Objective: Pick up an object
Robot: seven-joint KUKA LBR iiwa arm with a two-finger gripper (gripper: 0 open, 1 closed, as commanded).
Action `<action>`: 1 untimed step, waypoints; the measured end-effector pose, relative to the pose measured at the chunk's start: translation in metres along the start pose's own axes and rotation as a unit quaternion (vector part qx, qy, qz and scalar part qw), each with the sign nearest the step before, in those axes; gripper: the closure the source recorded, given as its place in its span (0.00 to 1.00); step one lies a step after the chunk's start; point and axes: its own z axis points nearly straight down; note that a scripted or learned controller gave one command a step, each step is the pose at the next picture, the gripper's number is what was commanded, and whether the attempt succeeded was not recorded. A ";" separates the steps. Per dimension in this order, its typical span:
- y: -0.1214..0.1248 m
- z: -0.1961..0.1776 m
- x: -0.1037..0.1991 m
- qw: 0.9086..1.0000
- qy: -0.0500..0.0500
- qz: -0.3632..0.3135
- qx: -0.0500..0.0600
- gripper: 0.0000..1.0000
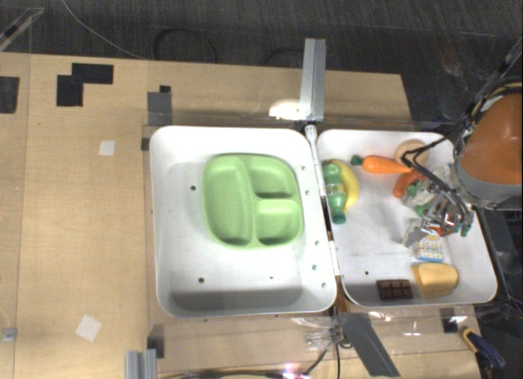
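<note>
My tool (431,224) hangs low over the right bin (359,287), reaching in from the right edge, wires and metal crowded about its tip. Whether it is spread or closed I cannot tell, for the tip is a blur of small parts. Just under it lies a small white packet (428,248), touching or nearly so. Just beyond that, toward the near rim, sits a yellow block (435,278), with a brown chocolate bar (395,290) beside it. Up and left of my tool lies an orange carrot (382,165); farther left, against the bin wall, a yellow banana (350,185) and a green bottle (333,191). Well to the left, the other bin (176,206) holds a green divided plate (250,199) on the worktop (73,230).
</note>
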 end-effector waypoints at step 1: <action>-0.019 -0.001 0.031 0.998 0.000 0.070 0.000 0.00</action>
